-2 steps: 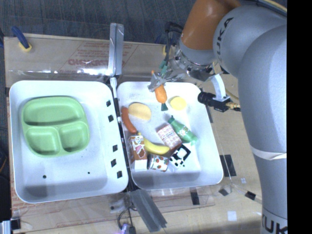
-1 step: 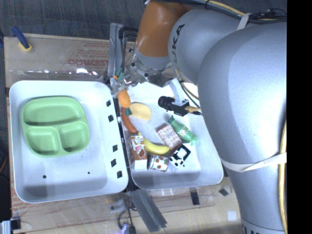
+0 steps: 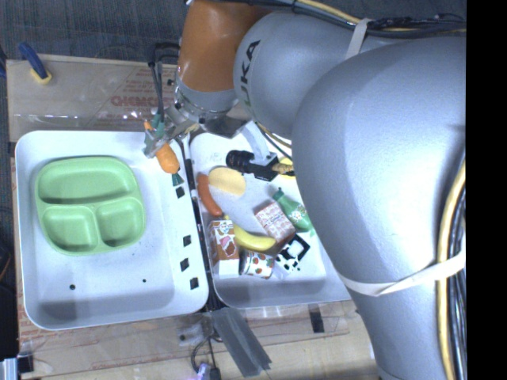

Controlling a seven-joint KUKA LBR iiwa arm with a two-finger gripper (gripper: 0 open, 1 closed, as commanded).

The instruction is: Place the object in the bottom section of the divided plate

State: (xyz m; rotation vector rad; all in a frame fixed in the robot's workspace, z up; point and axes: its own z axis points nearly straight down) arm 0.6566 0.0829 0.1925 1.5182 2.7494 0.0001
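1. You are looking at the gripper (image 3: 158,141) hanging over the inner edge of the left bin (image 3: 47,291), with an orange, carrot-like object (image 3: 167,159) sitting right at its fingertips; it is appearing pinched between them, so the fingers are reading as closed on that object.
2. The green divided plate (image 3: 89,204) is lying to the left of the gripper and slightly below it in the view, well apart from the carried object, with one long section on its far side and two smaller ones nearer the bench front.
3. Writing you can read: dark "KUKA" lettering is running along the grey arm (image 3: 317,93) just right of the gripper, partly turned away; faint reddish print is showing on the board (image 3: 95,93) behind the gripper, too washed out to read.
4. Right of the gripper and below it, the right bin (image 3: 269,295) is holding a clutter: a yellow banana (image 3: 255,241), a red-patterned packet (image 3: 274,219), a green bottle (image 3: 291,210), a reddish sausage shape (image 3: 208,194) and small printed boxes whose labels are too blurred to read.
5. The arm's bulk is covering the right bin's far right side and cutting off whatever is lying there.
6. A blue and yellow item (image 3: 33,62) is sitting far left of the gripper, too small to identify.
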